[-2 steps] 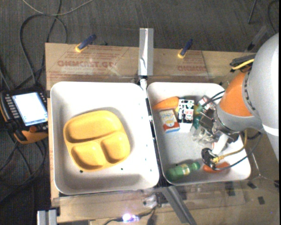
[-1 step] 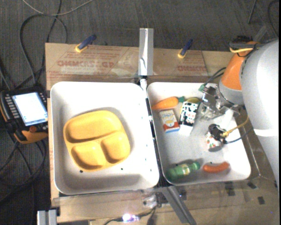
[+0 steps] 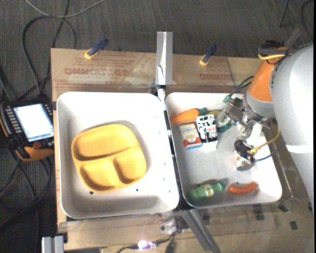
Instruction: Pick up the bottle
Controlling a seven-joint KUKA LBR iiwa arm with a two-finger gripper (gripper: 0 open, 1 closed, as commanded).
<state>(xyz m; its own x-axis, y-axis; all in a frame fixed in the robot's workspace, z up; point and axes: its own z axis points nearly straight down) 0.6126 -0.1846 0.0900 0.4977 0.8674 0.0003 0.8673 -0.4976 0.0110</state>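
The bottle (image 3: 206, 190) is green and lies on its side near the front edge of the right bin (image 3: 266, 186). My gripper (image 3: 225, 117) hangs low over the back part of that bin, beside a black-and-white carton (image 3: 206, 127). It is well behind the bottle and apart from it. The grey wrist and its cables hide the gripper's tips.
The right bin also holds an orange carrot (image 3: 185, 115) at the back, a small orange-and-white carton (image 3: 190, 135), a red sausage (image 3: 243, 187) right of the bottle and a small white object (image 3: 243, 161). A yellow divided tray (image 3: 110, 156) lies in the left bin (image 3: 68, 194).
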